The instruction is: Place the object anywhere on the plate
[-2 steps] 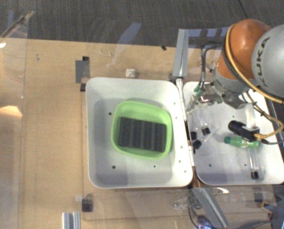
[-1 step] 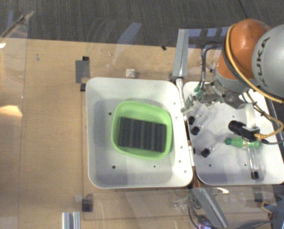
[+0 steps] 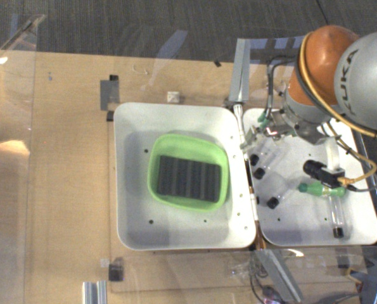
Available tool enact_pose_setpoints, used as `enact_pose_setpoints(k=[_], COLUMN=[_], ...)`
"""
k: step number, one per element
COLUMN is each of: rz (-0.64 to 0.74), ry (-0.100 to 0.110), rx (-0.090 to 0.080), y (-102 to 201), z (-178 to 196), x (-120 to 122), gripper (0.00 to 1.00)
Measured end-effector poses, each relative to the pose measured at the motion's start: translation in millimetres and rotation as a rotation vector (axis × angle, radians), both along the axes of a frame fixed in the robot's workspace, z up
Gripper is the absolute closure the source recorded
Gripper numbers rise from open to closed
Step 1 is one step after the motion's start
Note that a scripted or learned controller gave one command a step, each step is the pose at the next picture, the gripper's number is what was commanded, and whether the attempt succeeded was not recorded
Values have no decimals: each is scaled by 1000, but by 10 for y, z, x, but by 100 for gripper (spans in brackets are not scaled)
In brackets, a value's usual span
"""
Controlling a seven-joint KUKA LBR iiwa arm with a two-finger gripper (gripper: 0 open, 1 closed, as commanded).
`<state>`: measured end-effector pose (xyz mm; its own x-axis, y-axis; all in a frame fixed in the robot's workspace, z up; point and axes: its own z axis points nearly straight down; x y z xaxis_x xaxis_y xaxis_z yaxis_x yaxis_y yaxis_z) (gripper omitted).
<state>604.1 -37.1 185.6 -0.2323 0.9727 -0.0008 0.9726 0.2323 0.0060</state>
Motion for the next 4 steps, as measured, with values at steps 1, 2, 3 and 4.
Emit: enact_pose_setpoints(k=[1, 2, 3, 4], rz=[0, 0, 0, 0], ry=[0, 0, 0, 0], rx=[0, 0, 0, 0], y=[0, 0, 0, 0], z=[0, 0, 0, 0], x=[0, 0, 0, 0], gripper=[0, 0, 0, 0])
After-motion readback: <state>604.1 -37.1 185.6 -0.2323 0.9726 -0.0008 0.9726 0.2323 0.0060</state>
